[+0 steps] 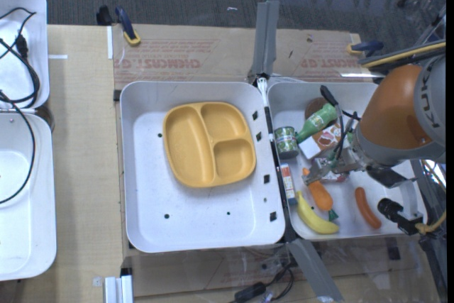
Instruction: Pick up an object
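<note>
The right bin holds several small items. A yellow banana lies near its front, with an orange carrot just behind it and a red sausage to the right. Further back are a green bottle, a small green can and a white box. My gripper hangs low in the middle of this bin, just above the carrot's far end and in front of the white box. Nothing is visibly held in it.
The left bin contains a yellow divided plate. A narrow tube lies along the right bin's left wall. A brown round item sits at the back. The arm's orange band covers the bin's right side.
</note>
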Controlling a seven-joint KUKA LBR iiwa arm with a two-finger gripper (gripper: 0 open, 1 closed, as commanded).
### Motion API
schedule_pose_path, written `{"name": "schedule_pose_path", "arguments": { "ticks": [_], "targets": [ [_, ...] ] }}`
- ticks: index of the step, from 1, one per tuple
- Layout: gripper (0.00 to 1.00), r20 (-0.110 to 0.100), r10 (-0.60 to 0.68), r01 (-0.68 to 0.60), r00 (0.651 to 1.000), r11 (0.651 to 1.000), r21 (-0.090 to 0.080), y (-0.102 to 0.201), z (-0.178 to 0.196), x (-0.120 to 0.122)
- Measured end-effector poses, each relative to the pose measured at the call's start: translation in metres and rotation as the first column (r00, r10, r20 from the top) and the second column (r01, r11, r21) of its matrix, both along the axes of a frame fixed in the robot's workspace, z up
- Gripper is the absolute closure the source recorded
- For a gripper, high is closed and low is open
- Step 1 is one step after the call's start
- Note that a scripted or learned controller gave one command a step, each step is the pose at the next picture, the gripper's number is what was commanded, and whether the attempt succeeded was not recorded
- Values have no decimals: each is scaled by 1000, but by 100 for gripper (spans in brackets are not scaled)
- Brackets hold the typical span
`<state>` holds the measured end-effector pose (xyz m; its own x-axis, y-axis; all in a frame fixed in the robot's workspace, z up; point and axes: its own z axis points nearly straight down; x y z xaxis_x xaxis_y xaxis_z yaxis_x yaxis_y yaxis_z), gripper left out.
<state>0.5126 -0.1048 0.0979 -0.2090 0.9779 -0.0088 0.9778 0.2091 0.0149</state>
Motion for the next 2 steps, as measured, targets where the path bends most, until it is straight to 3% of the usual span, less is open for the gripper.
{"name": "schedule_pose_path", "arguments": {
  "ticks": [1,2],
  "targets": [
    [100,3,-6,6,1000,1000,-2,-2,11,1],
    [0,-1,-5,5,1000,1000,-2,-1,9,0]
  ]
}}
